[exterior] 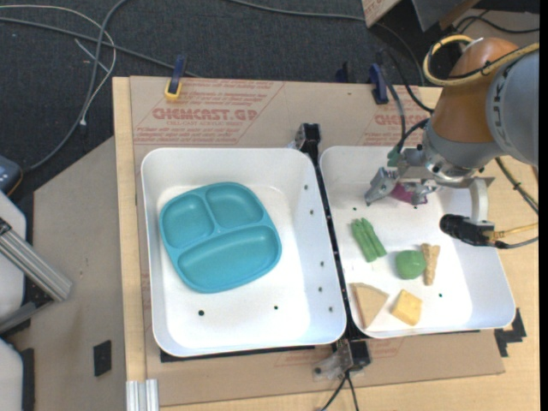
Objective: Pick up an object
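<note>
The end effector [400,187] is held low near the right bin's [479,315] back edge, clamped on a pink object [402,190], presumably for lifting.

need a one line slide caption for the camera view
KUKA arm's gripper hovers in the right bin above green stick, green ball and wedges; teal plate in left bin.
</note>
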Tool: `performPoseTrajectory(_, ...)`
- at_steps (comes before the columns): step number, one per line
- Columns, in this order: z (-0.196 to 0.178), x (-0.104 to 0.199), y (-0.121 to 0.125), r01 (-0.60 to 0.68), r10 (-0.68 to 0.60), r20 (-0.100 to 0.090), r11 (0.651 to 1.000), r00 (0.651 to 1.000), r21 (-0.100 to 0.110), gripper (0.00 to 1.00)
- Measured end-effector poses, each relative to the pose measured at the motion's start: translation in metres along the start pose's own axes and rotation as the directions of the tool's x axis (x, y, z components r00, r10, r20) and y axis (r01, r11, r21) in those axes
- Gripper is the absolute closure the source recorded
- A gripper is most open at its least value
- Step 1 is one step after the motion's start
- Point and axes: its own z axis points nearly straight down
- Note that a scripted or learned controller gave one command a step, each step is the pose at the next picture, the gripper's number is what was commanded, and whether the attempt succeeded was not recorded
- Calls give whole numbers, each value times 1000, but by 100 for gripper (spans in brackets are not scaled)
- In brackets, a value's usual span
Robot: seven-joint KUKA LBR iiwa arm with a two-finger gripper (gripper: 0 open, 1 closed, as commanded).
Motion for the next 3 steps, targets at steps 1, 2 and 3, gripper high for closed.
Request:
performPoseTrajectory(1,53,1,-1,0,0,0,1000,1000,-1,0)
performPoseTrajectory(2,38,1,1,-1,1,1,1000,1000,-9,100)
performPoseTrajectory(3,-23,-2,11,1,-1,3,1000,1000,-16,100)
